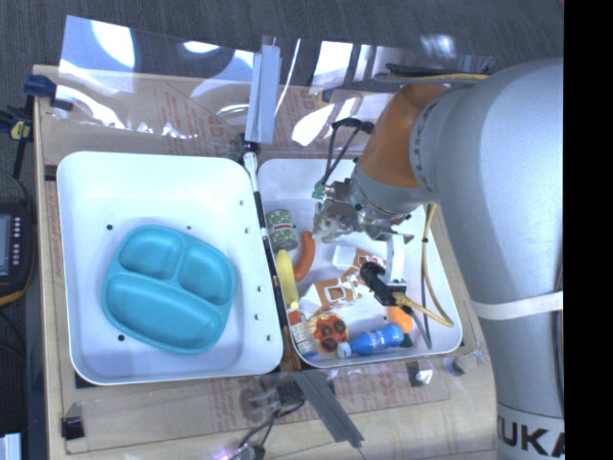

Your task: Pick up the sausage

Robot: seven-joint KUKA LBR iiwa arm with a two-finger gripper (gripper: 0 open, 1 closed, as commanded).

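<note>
Left shallow plastic bin: plain white. Divided tray inside: turquoise. Right bin: white; at its 9 o'clock, curved sausage orange-red beside yellow banana. At 6 o'clock, bottle blue. Arm: grey, orange band.

End effector fingertips indistinct (blurred)

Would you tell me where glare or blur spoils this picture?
Camera view: bright glare streaks the clear panel behind the bins; the sausage reads clearly, orange against the white right bin; the gripper is soft and dark, its detail lost.
</note>
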